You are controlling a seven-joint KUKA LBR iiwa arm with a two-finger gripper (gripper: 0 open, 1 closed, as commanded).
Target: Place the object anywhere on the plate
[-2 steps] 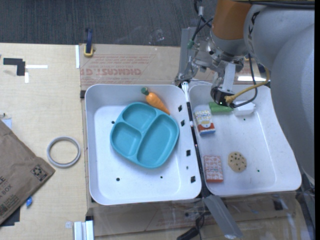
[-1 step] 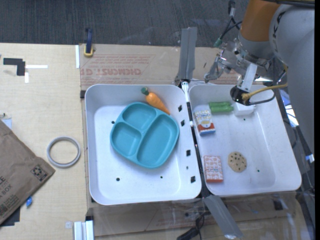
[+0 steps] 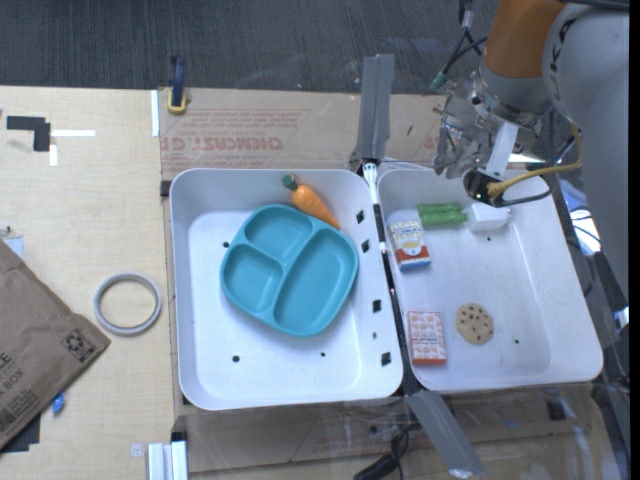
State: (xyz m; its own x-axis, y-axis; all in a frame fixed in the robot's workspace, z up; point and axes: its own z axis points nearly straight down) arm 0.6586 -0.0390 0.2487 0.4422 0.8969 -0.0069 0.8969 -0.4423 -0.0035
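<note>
Readable text scarce. Cardboard sheet (image 3: 260, 128) behind bins: red print, upside down and mirrored from this angle, several letters visible but word not made out. Brown box (image 3: 35, 343) at left edge: black print, "BOX" legible near bottom, letter "E" on line above, plus square QR-type code on its flap. Small carton (image 3: 409, 242) in right bin: red and blue label, text too small to read. Red packet (image 3: 426, 337) in same bin: pattern printed, no legible characters.
</note>
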